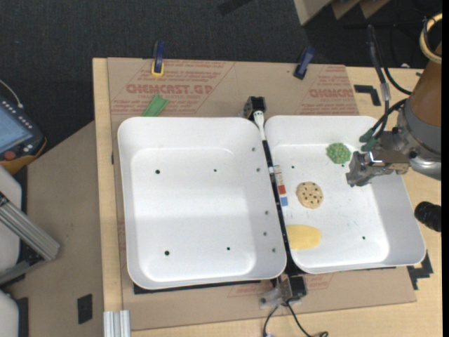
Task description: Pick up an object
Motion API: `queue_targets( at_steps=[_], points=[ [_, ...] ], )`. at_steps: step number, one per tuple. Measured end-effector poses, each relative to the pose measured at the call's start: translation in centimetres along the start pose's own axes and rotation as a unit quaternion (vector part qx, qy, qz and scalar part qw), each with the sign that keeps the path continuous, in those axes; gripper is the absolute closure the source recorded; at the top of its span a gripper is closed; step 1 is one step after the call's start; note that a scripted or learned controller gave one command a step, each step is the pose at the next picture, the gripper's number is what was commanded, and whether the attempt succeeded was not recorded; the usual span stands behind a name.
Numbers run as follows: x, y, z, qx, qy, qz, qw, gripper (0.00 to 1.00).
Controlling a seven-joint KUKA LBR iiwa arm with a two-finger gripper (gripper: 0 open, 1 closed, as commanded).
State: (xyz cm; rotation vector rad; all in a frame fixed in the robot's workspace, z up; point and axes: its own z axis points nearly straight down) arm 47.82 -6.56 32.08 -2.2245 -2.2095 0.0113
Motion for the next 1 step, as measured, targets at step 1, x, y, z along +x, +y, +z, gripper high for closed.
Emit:
queue_targets(
  at_steps=[1],
  points=[
    [6.19, 0.08, 5.69, -0.002, 0.001, -0.006, 1.0, 1.0]
  ],
)
